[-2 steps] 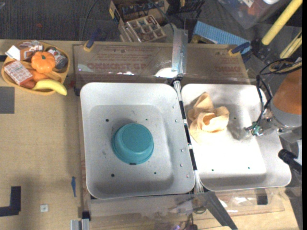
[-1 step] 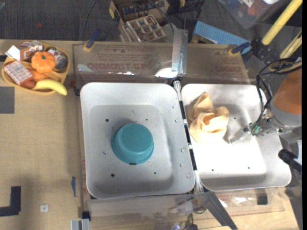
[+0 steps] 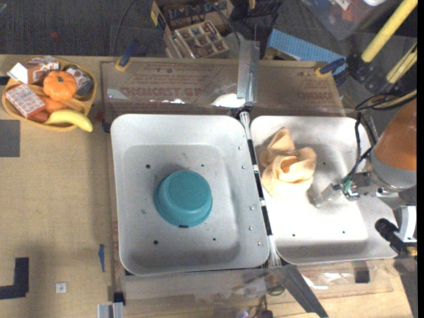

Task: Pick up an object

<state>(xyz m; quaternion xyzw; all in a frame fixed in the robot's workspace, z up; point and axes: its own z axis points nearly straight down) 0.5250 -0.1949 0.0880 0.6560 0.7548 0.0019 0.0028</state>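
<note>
A teal bowl [image 3: 184, 198] lies upside down in the middle of the left bin [image 3: 132, 138]. A crumpled tan cloth [image 3: 286, 162] rests in the upper left part of the right bin [image 3: 344, 234]. My gripper [image 3: 322, 195] hangs low over the right bin's floor, just to the lower right of the cloth and close to its edge. Nothing shows in its grasp. The arm [image 3: 396, 152], with its orange band, comes in from the right.
A basket [image 3: 46, 98] of toy food with a banana and an orange pumpkin sits at the far left on the bench. Cardboard panels [image 3: 172, 85] stand behind both bins. Cables trail beside the arm at the right.
</note>
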